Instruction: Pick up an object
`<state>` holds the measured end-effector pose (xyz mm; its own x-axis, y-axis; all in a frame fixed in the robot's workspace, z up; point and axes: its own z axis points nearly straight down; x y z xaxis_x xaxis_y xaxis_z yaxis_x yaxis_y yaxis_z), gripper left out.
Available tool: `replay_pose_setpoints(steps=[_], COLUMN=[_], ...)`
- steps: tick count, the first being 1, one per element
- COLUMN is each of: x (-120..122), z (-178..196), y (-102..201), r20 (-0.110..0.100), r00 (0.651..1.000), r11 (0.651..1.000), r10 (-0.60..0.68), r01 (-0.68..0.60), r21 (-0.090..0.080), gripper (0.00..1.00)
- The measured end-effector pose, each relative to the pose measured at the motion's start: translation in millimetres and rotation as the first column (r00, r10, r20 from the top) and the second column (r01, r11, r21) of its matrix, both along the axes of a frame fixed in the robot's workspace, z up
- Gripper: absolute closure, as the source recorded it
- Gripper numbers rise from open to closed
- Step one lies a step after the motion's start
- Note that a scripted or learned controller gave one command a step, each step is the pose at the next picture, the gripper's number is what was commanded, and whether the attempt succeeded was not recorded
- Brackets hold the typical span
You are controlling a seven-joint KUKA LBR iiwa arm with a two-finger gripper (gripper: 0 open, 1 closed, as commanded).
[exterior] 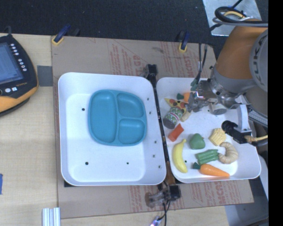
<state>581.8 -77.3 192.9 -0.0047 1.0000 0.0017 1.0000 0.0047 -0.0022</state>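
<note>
The right bin [247, 173] holds several toy foods. A yellow banana [179, 156] lies at its front left, with a red piece [176, 132] and a green pepper [196, 141] behind it. An orange carrot [214, 171], a green pickle [207, 156], a tan croissant [229, 152] and yellow corn [217, 136] lie at the front right. A small patterned bottle [174, 115] lies tilted near the left wall. My gripper [194, 102] hangs over the bin's back part, just right of the bottle, with small coloured pieces [183, 98] beside it.
The left bin [75, 168] holds a blue divided plate [117, 117]. An orange and black tablet-like pendant [7, 76] lies on the bench at far left. Clamps [152, 72] sit where the two bins meet.
</note>
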Motion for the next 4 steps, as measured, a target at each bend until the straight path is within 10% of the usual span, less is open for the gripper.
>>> replay_pose_setpoints(steps=[1, 2, 3, 4], x=[-1, 74, 72, -2], z=[-1, -98, -89, -1], y=[0, -42, -41, 17], r20=[-0.003, 0.006, -0.009, -0.002], r00=[1.000, 1.000, 1.000, 1.000], r11=[1.000, 1.000, 1.000, 1.000], r10=[-0.001, -0.002, 0.001, 0.001], r01=[0.001, 0.002, -0.001, -0.001], r21=[0.000, -0.004, 0.002, -0.001], gripper=[0.00, 0.00, 1.00, 1.00])
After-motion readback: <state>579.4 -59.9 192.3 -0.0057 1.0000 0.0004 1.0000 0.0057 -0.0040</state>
